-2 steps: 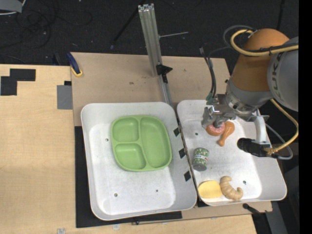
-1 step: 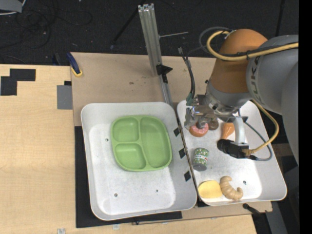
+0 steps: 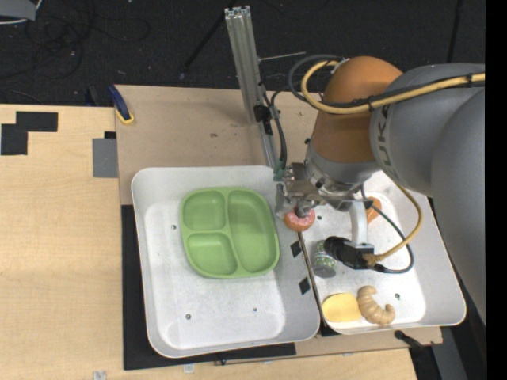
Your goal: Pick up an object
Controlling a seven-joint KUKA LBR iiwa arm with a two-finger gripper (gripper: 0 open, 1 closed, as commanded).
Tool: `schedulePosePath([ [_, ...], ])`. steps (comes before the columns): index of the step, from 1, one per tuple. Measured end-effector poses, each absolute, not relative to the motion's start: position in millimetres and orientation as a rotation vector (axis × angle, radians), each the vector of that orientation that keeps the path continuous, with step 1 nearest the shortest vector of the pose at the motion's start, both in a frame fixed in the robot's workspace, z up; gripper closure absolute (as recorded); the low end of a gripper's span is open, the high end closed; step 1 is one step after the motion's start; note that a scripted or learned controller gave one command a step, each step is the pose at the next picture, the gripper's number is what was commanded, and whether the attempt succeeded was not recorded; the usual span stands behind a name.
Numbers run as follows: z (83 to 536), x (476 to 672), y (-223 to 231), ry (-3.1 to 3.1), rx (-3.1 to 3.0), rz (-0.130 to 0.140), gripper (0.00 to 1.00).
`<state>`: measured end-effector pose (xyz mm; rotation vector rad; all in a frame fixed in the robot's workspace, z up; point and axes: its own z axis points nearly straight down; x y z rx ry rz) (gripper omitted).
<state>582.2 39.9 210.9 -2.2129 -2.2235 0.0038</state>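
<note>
the gripper [image 3: 299, 204] hangs at frame centre, over the seam between the two white bins, right above a pink doughnut [image 3: 300, 220]; i cannot tell how its grasping parts stand. the green divided tray [image 3: 230, 233] lies in the left bin [image 3: 158, 307]. a yellow piece [image 3: 341, 308] and a tan croissant [image 3: 375, 305] sit at the lower edge of the right bin [image 3: 432, 291].

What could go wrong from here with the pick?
The gripper sits right over the donut at the rim where the two bins meet, so a finger may strike the rim or push the donut over it. The arm's cable loops low over the right bin and could drag the croissant.
</note>
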Motion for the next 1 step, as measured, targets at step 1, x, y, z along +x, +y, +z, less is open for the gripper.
schedulePosePath([
  [1,223.2,581.2,96.4,-2.227,-2.212,0.001,1.0],
])
